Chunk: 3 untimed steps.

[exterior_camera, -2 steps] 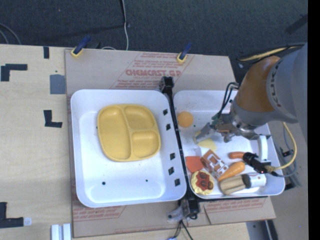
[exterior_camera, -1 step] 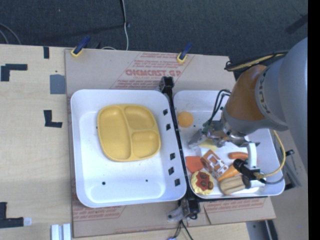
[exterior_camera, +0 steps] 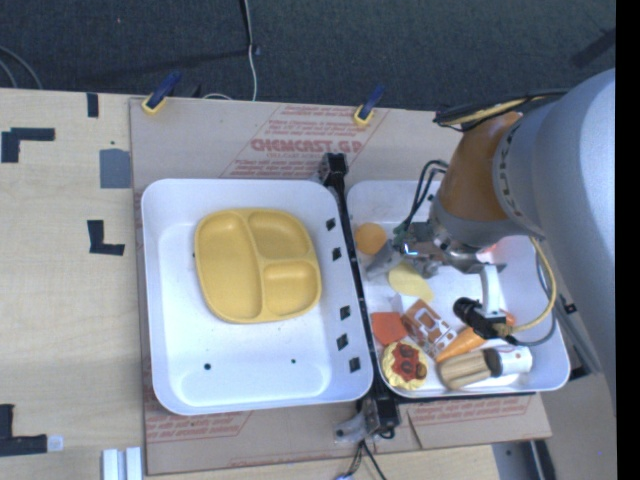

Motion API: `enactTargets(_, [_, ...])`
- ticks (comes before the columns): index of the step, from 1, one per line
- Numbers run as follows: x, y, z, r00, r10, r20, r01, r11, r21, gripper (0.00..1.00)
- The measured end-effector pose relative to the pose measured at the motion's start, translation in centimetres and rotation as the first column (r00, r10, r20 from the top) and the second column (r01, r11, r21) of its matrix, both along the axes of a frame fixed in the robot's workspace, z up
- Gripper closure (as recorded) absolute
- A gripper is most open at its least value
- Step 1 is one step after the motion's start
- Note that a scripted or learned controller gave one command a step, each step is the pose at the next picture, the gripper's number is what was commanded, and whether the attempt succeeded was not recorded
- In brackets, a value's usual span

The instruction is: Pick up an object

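So the left bin (exterior_camera: 170, 298) has a yellow divided plate (exterior_camera: 257, 265) sitting mid-frame. In the right bin (exterior_camera: 548, 363) the gripper (exterior_camera: 408, 250) hangs low over the toy food, an orange ball (exterior_camera: 371, 238) just left of it and a pale yellow piece (exterior_camera: 409, 282) right below. Nothing's visibly between the fingers, and I can't tell if they're spread or closed
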State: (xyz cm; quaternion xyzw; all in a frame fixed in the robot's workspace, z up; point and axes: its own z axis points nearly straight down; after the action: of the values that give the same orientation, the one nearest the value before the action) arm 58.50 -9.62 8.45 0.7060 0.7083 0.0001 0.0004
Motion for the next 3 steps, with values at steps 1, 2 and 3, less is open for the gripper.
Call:
enactTargets(1, [0.0,0.0,1.1,1.000,-0.001,0.001,0.001,1.000,0.001,1.00])
enactTargets(2, [0.0,0.0,1.0,1.000,-0.001,0.000,0.001,1.000,0.001,0.00])
enactTargets(3, [4.5,4.5,10.6,1.000,0.004,0.010,-0.004,1.000,0.001,0.00])
